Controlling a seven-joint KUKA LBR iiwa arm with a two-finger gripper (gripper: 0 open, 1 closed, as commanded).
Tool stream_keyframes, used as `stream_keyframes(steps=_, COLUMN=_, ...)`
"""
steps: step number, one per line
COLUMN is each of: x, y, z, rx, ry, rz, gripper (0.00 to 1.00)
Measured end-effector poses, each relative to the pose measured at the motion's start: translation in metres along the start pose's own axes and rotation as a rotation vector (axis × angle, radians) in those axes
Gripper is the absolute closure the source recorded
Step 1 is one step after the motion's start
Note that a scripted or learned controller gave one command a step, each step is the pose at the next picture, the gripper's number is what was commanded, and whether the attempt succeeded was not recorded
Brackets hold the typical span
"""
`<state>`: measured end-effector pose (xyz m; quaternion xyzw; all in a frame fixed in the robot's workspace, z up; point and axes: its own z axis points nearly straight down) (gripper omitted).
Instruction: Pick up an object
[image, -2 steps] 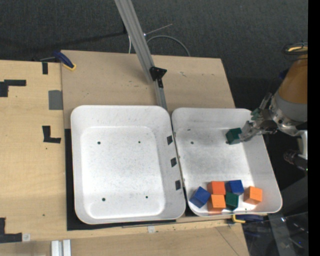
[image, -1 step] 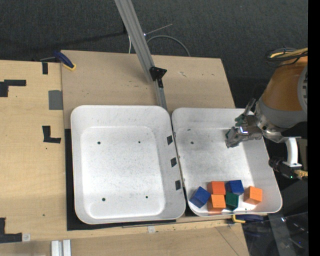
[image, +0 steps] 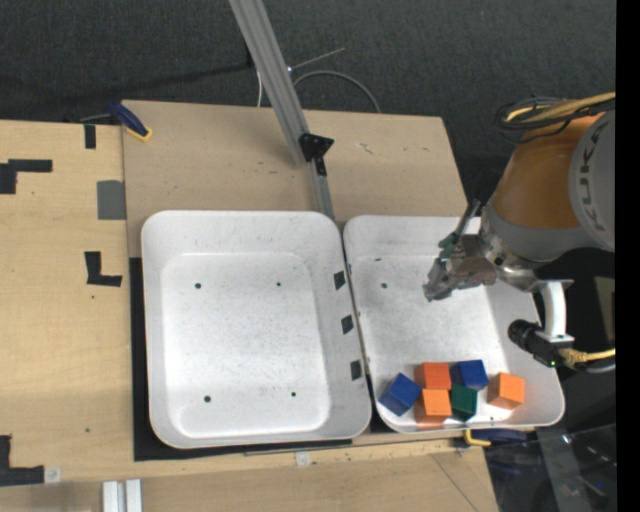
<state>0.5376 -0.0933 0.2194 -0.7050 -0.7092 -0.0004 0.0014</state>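
Note:
Several small cubes lie along the near edge of the right bin: a blue cube, an orange cube, a second orange cube, a blue cube, a dark green cube and an orange cube at the right. My gripper hangs above the middle of the right bin, well behind the cubes, pointing down and to the left. Nothing shows between its fingers.
The left bin sits beside the right one on the wooden bench. A slanted metal post rises behind the bins with a black clamp. A blue and yellow clip lies at the back left.

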Motion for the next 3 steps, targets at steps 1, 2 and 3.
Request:
stream_keyframes(steps=1, x=0.056, y=-0.005, z=0.009, rx=0.002, ry=0.000, rz=-0.001, gripper=1.00)
stream_keyframes(steps=2, x=0.107, y=-0.008, z=0.014, rx=0.002, ry=-0.001, rz=-0.001, gripper=1.00)
stream_keyframes(steps=3, x=0.151, y=-0.017, z=0.010, rx=0.001, ry=-0.001, rz=-0.001, gripper=1.00)
